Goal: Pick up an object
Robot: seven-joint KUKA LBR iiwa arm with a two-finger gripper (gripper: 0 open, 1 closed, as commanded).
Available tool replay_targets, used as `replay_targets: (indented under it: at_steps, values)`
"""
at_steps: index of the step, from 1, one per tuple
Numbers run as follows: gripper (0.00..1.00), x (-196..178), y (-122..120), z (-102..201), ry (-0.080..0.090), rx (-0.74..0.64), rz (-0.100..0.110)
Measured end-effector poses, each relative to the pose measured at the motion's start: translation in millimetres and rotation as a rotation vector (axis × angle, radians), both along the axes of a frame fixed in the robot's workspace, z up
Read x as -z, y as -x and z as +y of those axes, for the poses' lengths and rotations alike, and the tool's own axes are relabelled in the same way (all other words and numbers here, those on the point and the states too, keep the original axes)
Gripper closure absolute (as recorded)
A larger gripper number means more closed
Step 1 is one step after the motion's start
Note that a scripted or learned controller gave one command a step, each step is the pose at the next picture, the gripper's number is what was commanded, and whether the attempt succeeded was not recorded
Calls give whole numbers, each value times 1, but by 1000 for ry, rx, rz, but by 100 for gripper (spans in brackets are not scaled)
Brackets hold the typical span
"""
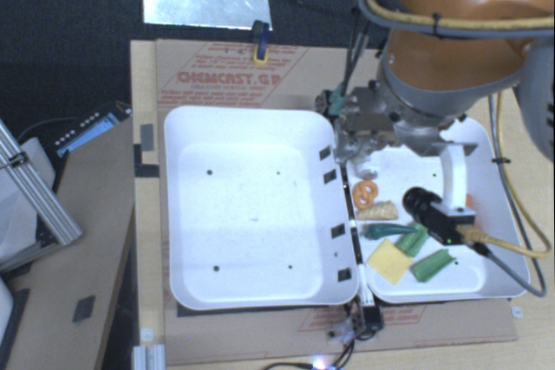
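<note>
Bench [91, 260] with printed cardboard sheet [227, 75], white left bin [251, 186] and right bin [483, 275] atop.

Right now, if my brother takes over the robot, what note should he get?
Hand: over the far left corner of the right bin, just above the orange ring; open or shut, cannot tell.
Things: orange ring, tan piece, yellow square and green pieces all lie in the right bin, near its left wall.
Done: hand is over the things.
Left: grab one and lift it.

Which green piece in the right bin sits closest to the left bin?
The darker teal one, next to the yellow block. The two lighter green pieces lie further right.
</note>
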State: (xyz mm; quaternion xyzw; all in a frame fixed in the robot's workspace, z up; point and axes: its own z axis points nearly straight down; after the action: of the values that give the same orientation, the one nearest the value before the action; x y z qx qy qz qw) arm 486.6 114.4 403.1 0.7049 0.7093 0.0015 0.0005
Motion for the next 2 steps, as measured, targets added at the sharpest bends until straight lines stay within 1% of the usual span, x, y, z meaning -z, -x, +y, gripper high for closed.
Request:
replay_targets:
  at_steps: [1, 2]
  values:
    - [100, -37, -21, 31, -1, 0, -4]
    - [100, -29, 1, 44, 0, 0, 2]
